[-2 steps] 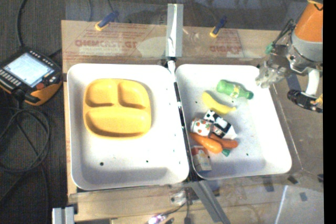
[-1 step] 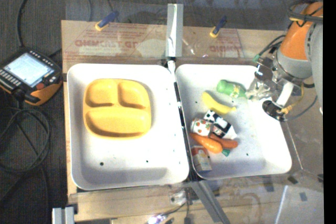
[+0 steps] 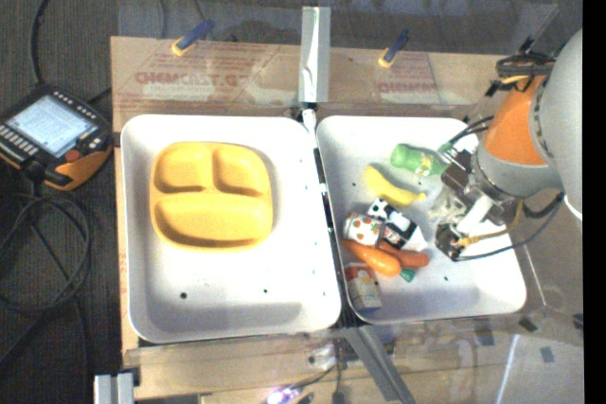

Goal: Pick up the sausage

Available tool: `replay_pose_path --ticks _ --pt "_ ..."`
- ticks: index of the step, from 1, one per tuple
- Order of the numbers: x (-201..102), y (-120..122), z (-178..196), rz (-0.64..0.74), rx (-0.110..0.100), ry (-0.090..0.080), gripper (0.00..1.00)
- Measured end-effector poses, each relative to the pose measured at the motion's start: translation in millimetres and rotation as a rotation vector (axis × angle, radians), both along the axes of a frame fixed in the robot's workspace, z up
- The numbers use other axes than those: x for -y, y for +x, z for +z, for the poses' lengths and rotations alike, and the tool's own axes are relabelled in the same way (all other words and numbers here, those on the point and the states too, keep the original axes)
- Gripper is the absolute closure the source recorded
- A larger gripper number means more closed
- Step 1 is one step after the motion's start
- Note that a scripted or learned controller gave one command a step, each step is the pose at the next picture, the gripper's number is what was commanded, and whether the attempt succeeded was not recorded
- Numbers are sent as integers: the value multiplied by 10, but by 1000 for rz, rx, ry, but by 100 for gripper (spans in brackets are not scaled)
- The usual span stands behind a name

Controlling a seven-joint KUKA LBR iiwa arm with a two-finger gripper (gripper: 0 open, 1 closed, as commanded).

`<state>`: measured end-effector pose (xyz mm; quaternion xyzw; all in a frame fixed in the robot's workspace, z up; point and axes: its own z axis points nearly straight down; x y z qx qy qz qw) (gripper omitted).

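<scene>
The sausage (image 3: 413,258) looks like a short reddish piece lying in the right bin (image 3: 492,293), near its front middle. Its left end touches an orange carrot-like piece (image 3: 371,256), and a small green bit sits just below it. My gripper (image 3: 448,220) hangs low over the right bin, a little to the right of and behind the sausage, pointing left and down from the grey wrist. Nothing shows as held in it.
A green bottle (image 3: 414,157), a yellow banana (image 3: 394,185), a black-and-white toy (image 3: 390,224) and a small can (image 3: 364,288) crowd the right bin's left half. In the left bin (image 3: 142,298) lies a yellow divided tray (image 3: 214,194). A central rim separates the bins.
</scene>
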<state>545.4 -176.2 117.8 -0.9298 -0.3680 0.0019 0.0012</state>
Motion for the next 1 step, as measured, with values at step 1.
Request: replay_pose_path --ticks 1 --pt "107 378 814 -469 0 -6 100"
